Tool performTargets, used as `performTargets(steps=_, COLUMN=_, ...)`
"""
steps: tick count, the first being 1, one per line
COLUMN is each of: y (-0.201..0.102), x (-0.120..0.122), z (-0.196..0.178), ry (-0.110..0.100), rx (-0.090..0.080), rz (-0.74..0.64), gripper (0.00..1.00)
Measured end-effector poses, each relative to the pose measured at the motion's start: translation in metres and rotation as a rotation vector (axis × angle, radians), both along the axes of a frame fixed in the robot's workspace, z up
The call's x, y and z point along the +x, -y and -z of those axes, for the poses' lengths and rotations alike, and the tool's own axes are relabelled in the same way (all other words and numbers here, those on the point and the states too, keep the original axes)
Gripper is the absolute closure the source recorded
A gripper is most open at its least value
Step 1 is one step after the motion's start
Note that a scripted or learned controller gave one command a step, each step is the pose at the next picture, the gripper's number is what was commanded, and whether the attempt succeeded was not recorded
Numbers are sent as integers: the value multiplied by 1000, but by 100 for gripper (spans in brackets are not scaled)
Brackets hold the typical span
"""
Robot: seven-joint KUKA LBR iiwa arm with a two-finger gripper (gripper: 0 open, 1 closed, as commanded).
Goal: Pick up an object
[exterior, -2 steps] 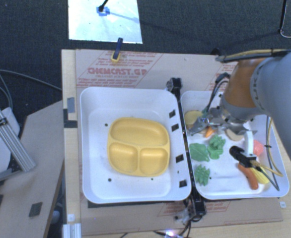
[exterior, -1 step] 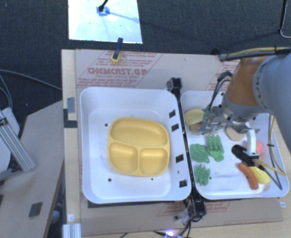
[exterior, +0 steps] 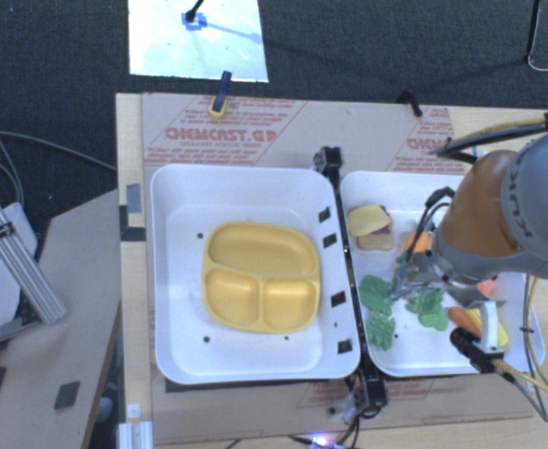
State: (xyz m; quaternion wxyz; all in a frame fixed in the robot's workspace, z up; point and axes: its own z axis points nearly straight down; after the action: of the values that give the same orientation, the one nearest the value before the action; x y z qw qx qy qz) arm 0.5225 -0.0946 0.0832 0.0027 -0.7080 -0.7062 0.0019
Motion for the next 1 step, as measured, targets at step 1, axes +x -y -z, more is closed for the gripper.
performTargets(steps=1, y=-1, x=4, z=-1, ry=7, rx=-1, rz=-4, gripper=0)
